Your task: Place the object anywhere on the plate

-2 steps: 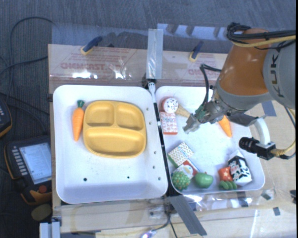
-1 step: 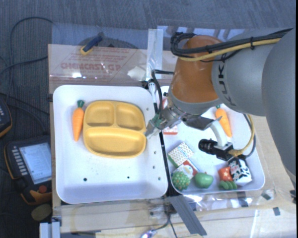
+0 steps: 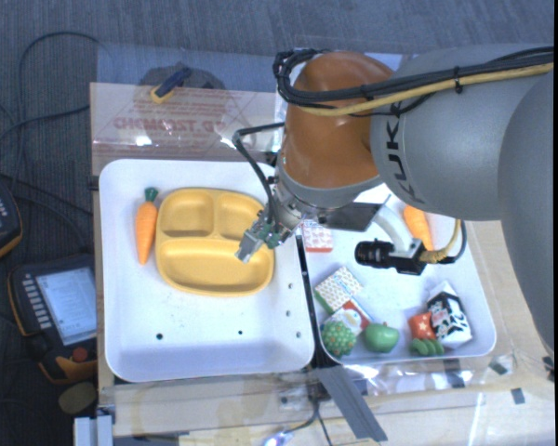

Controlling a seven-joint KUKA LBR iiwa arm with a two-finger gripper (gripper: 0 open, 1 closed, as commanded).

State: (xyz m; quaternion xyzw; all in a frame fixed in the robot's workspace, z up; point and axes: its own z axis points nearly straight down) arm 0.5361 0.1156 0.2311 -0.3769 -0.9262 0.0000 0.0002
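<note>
The gripper (image 3: 257, 242) hangs over the right edge of the yellow plate (image 3: 205, 249) in the left bin (image 3: 121, 342) — I cannot tell its state or whether it carries anything. The carrot (image 3: 146, 229) lies well to its left, just beside the plate's left rim — long axis running up-down, green top farthest from the camera.

My right-hand shallow white bin (image 3: 479, 337) is packed: green toy vegetables (image 3: 381, 337), a black-and-white cow-print carton (image 3: 449, 318), a patterned little box (image 3: 338, 288). Orange toy carrot (image 3: 146, 228) lies in the left white bin (image 3: 195, 342).

Light: bright, even, from above | Shadows: soft — faint | Glare: on white bins (image 3: 112, 277) | Focus: slightly soft
</note>
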